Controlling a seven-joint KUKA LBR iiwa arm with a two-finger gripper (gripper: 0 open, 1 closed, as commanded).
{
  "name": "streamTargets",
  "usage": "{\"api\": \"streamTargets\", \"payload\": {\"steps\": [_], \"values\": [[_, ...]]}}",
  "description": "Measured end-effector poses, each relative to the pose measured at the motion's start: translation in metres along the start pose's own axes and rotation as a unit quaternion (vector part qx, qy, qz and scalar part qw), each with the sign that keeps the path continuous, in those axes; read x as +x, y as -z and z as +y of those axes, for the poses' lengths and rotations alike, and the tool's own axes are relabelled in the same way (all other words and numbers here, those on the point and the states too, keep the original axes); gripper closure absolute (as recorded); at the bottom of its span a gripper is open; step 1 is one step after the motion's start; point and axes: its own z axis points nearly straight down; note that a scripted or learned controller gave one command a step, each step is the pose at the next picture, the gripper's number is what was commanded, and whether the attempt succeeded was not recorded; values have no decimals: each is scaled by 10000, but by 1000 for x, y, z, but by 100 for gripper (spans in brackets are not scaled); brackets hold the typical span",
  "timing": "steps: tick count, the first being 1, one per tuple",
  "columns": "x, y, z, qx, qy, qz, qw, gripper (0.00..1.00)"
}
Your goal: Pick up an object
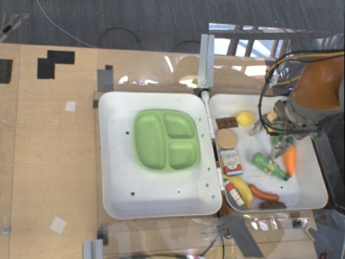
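Note:
The right bin (312,196) holds a yellow lemon (246,118), a brown chocolate bar (226,123), a round tan cookie (226,139), a small printed carton (230,162), a banana (241,190), a red sausage (263,192), a green bottle (269,165) and an orange carrot (290,159). My gripper (280,144) hangs low over the bin's right half, just above the carrot's top end and the green bottle. Nothing shows between its fingers. The arm's orange band (322,85) is above it.
The left bin (118,198) carries a green divided plate (165,140). A metal post (206,61) stands behind the wall between the bins. Black cables (269,85) loop off the wrist over the right bin's back edge.

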Motion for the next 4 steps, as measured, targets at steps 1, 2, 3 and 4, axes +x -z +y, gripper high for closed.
{"api": "streamTargets", "payload": {"steps": [1,2,3,4], "values": [[-13,0,5,-7,445,2,9990,0],[-15,0,-3,-6,1436,-3,9896,0],[48,2,9,-6,1778,6,9841,0],[61,3,12,17,2782,-13,9605,0]]}}
